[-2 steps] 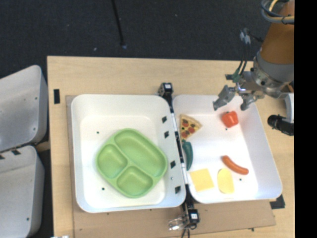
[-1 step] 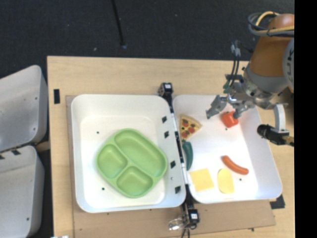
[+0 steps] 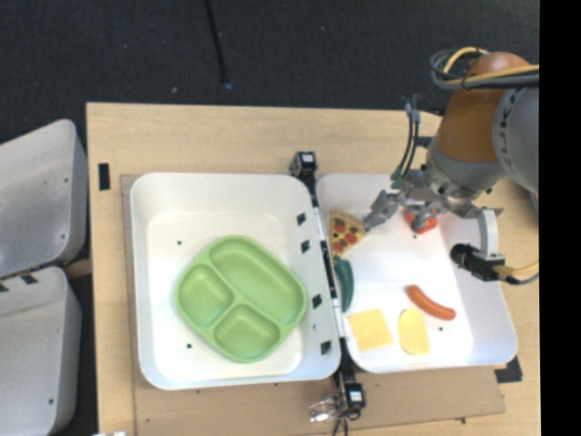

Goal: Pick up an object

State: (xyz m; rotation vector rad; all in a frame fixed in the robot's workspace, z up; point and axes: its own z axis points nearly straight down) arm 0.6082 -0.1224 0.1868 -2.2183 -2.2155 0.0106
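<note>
I have the claw (image 3: 406, 213) low over the far part of the right bin (image 3: 472, 334), its 2 fingers spread wide with nothing between them. One grey finger (image 3: 381, 209) slants toward the pizza slice (image 3: 345, 232); the other, red-tipped, sits at about the same height on the arm's side.

I judge the pizza slice the nearest pick: it lies just beside the grey fingertip, toward the divider between the 2 bins, its point aimed at the near end of the bin. A green piece (image 3: 343, 282) lies along the divider just below it. The sausage (image 3: 430, 302), the yellow square (image 3: 370, 329) and the yellow oval (image 3: 414, 331) sit well apart from the claw, toward the near wall.

The left bin holds a green tray (image 3: 241, 296). I can read no labels or writing.
</note>
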